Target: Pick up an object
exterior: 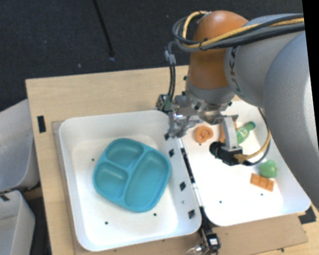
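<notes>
dark flooring is surrounding the pale wooden desk [104, 90], which is carrying two shallow white bins side by side. the left bin [72, 162] is holding a blue divided plate [131, 174] lying flat near its middle. the grey arm [274, 82] with its orange band is reaching over the right bin [236, 201], and the tool [196, 120] is hanging low near that bin's top left corner. an orange round piece [202, 133] is lying just beside the tool. a green bottle-like thing [244, 131], a green lump [268, 168] and an orange block [262, 182] are sitting toward the right side.
</notes>
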You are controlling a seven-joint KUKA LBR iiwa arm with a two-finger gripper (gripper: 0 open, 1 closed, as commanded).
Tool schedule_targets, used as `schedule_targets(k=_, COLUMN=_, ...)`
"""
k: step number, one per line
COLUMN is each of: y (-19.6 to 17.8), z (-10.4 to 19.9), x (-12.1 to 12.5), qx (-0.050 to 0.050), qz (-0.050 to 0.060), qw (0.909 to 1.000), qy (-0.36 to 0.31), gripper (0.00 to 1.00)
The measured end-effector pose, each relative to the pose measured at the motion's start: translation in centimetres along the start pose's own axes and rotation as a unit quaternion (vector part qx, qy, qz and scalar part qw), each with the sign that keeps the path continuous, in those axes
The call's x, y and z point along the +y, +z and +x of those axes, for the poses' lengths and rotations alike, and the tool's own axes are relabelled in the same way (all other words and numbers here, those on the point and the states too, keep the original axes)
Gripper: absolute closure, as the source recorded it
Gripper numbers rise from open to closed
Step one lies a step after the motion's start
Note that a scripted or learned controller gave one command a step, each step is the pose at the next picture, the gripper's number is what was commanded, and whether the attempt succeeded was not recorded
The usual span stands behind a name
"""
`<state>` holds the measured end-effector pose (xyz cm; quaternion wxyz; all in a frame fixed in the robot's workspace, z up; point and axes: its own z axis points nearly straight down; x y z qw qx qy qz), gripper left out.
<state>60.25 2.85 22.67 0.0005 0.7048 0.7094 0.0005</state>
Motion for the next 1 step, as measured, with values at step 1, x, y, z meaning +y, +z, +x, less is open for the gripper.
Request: schedule_targets(k=1, y=-0.77, z=4.69, x=1.99, qx=0.001, qz=-0.001, qw=1.0000, qy=0.000, gripper=1.00)
